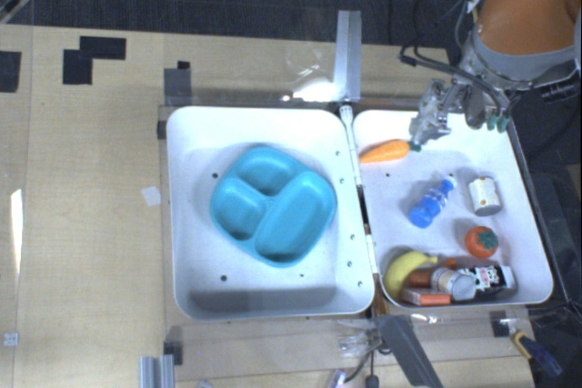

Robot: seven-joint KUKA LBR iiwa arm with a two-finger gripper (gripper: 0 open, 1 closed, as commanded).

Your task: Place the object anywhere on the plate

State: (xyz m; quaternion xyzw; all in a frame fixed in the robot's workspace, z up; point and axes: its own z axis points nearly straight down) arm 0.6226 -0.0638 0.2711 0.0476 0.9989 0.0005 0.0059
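Two shallow white bins (182,223) sit side by side on the tan wooden table (82,223). A blue three-compartment plastic plate (273,204) lies in the left bin. The orange plastic carrot (385,151) lies at the right bin's upper left, its right tip at the metal hand (427,130); whether the hand is gripping it cannot be told.

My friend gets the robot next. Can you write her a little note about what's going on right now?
Tool: at the back of the right bin, its tips beside the carrot; I can't tell whether it grips it.
Carrot: lies in the right bin by the divider.
Blue plate: in the left bin, nothing on it.
Done: nothing placed.
Left: get an object onto the plate.
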